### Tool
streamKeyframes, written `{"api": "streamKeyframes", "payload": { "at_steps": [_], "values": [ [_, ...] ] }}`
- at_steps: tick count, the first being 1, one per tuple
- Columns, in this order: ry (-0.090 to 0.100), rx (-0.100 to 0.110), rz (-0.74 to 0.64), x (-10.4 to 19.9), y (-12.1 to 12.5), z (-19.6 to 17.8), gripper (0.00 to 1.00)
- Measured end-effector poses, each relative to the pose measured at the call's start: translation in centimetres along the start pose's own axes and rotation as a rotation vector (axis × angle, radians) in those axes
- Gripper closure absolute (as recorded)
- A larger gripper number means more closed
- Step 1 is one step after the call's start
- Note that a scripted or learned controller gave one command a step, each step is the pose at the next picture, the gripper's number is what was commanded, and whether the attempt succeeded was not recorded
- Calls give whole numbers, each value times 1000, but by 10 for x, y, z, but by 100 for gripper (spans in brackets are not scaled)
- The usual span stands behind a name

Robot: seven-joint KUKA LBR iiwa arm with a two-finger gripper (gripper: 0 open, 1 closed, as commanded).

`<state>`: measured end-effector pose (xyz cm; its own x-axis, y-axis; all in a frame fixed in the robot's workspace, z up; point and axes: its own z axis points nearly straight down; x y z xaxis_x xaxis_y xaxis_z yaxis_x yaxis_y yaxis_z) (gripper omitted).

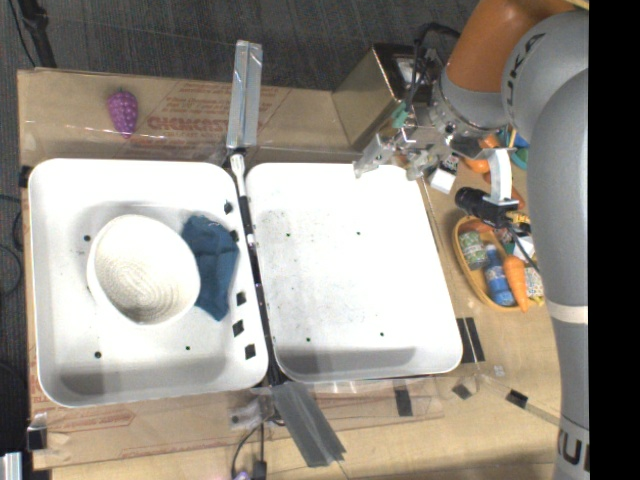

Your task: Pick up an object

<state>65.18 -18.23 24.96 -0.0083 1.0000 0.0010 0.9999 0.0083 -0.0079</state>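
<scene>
The grey arm [560,168] comes in from three o'clock, its bulk running down the right side, with the orange band [490,28] near one o'clock. Its wrist bends toward the centre, and the tool [385,153] sits just over the far right corner of the right bin [350,268], at about one o'clock from the view's middle. The tool is a tangle of metal parts and cables from this angle, so I cannot tell how far it is open or whether it has hold of anything.

Going left to right: a small purple object [123,111] lies on the cardboard-covered surface [300,113] at ten o'clock, outside the bins. The left bin [60,368] holds a round, pale, woven-looking dome [145,268], resembling a hat or bowl turned over, at nine o'clock. Touching its right edge lies a crumpled blue cloth [212,263], close to the wall shared with the right bin. A grey metal bar [243,93] stands above the seam between the bins at twelve o'clock, and a strip of grey tape [310,428] lies below the seam at six o'clock.

At three o'clock, beyond the right bin and partly behind the arm, a shallow yellow tray [470,258] carries a heap of small coloured items, too jumbled to name. A black-handled object [485,205] lies just above it.
</scene>
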Motion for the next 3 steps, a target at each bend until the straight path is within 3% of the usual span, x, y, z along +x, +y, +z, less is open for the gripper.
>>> {"api": "streamKeyframes", "payload": {
  "at_steps": [1, 2, 3],
  "values": [
    [-1, -5, -24, -28, -48, -88, 0],
    [-2, -4, -247, -24, 6, -66, 0],
    [-1, -3, -489, -27, -44, -103, 0]
  ]
}}
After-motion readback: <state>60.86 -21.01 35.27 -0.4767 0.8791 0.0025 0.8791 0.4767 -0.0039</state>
